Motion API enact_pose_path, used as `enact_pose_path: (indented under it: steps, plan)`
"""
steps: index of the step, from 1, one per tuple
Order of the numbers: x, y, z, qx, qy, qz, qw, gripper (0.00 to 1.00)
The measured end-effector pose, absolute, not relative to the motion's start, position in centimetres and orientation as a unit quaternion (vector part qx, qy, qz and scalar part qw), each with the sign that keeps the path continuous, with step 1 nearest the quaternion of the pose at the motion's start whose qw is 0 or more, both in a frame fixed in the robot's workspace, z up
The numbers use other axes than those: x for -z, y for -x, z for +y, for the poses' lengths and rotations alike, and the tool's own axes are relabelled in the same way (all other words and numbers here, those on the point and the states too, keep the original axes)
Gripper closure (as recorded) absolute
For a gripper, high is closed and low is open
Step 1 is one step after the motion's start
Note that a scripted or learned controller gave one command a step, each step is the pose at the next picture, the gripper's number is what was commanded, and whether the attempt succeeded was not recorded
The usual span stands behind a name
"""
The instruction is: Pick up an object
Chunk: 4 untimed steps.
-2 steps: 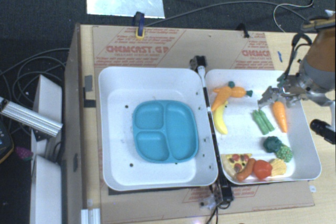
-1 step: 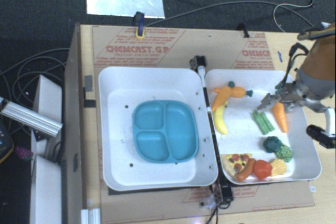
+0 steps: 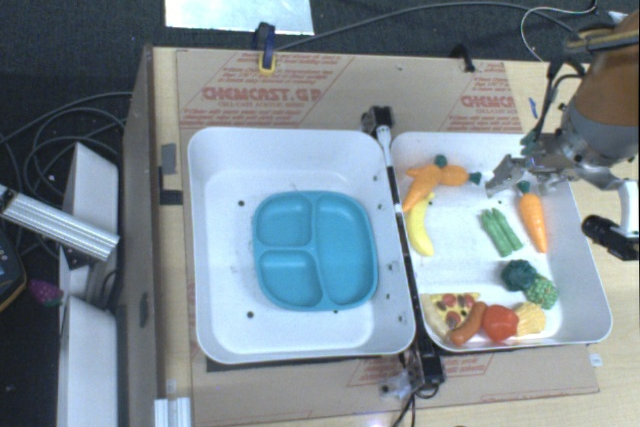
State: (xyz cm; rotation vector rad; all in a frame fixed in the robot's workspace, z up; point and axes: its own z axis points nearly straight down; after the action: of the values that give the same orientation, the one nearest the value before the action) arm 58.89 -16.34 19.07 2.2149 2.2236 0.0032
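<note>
The left bin (image 3: 215, 245) holds one blue tray (image 3: 315, 250). The right bin (image 3: 590, 315) holds two carrots (image 3: 534, 220), one banana (image 3: 418, 230), green beans (image 3: 500, 230), one broccoli (image 3: 520, 275), one tomato (image 3: 500, 323), one sausage (image 3: 468, 325) and one pizza slice (image 3: 450, 307). The gripper (image 3: 505, 177) hovers over the right bin, near a carrot; how far it is open, I cannot tell.

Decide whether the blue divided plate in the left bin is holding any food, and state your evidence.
Empty. The blue divided plate shows bare blue in all its compartments; the toy foods, such as the banana and carrot, lie in the right bin.
</note>
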Motion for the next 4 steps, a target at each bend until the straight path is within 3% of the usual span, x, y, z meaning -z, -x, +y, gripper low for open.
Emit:
enact_pose_path:
  steps: [1, 2, 4]
  plan:
    - [-13.8, -58.5, -17.5, 0.0004, -0.707, 0.708, 0.000, 0.00]
    - [-17.9, -58.8, -15.7, -0.0010, -0.706, 0.709, 0.002, 0.00]
    - [-15.9, -56.9, -15.0, -0.0002, -0.706, 0.708, 0.000, 0.00]
